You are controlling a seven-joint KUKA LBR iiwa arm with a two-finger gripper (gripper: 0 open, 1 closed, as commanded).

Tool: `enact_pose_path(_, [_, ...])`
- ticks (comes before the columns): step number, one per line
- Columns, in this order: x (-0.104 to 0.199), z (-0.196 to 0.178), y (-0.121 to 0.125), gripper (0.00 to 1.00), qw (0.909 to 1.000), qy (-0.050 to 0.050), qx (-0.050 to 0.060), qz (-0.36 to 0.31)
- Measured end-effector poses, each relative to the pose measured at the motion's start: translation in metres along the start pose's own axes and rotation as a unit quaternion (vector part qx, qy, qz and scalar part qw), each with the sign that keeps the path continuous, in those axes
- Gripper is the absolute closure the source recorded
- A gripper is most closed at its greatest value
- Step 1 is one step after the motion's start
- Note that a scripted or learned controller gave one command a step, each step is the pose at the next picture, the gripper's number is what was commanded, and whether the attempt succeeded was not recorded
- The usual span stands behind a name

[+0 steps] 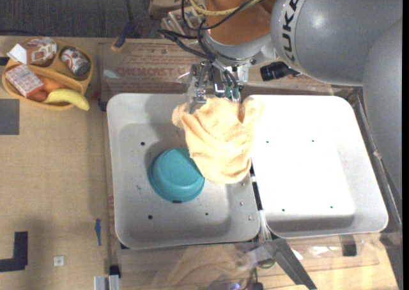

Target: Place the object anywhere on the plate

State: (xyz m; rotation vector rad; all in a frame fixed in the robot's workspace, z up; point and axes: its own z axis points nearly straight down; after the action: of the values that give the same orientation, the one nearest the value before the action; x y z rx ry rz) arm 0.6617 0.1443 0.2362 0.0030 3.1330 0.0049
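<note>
A yellow cloth (218, 142) is held pinched in the closed gripper (216, 92), hanging just beside the teal plate (175, 175), on which it remains to be placed.

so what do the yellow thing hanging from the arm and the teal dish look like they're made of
The pale yellow crumpled cloth looks like soft terry fabric: it drapes in folds with a fuzzy matte surface. The round teal plate in the left white bin looks like hard plastic, smooth with a slight sheen, though glazed ceramic is possible.
</note>
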Motion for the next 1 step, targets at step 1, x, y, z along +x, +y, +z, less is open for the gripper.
enact_pose_path(1, [-0.004,0.0069,0.0517,1.0,1.0,0.0,0.0,-0.001])
